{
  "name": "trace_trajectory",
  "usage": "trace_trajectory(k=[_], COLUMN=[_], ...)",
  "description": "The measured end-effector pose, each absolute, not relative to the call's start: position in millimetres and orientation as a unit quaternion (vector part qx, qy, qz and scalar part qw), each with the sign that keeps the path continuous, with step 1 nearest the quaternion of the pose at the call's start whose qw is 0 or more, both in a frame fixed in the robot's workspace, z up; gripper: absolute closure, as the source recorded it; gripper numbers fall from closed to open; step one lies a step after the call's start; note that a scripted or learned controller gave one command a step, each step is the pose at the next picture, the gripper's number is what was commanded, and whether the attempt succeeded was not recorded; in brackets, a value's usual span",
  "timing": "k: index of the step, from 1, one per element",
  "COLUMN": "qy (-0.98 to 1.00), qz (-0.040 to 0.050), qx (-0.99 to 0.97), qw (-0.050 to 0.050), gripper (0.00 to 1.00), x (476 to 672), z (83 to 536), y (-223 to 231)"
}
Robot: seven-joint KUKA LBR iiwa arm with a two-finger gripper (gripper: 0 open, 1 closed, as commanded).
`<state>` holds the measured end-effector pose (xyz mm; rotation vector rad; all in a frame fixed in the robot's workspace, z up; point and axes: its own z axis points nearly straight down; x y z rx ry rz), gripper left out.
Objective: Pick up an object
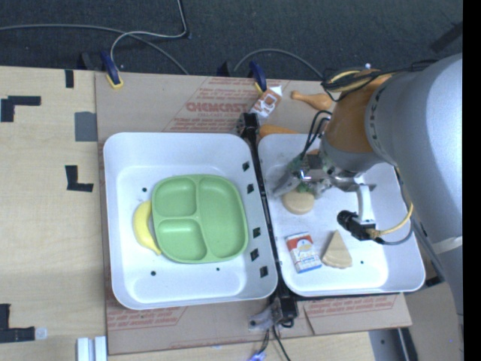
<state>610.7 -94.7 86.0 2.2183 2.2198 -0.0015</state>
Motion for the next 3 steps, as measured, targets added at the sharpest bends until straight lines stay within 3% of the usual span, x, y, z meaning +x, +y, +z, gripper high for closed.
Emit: trace_trajectory(k=[1, 2, 3], qy=[0.708, 0.708, 0.708], qz=[0.0005, 0.0001, 0.0011], qx=[0.706, 0.706, 0.706], qw=[0.001, 0.001, 0.000], gripper=[0.00, 1.00, 1.00], x=[650.3, 650.4, 669.0], z=[85.4, 95.8, 185.5], y=[-96.1, -95.9, -28.6])
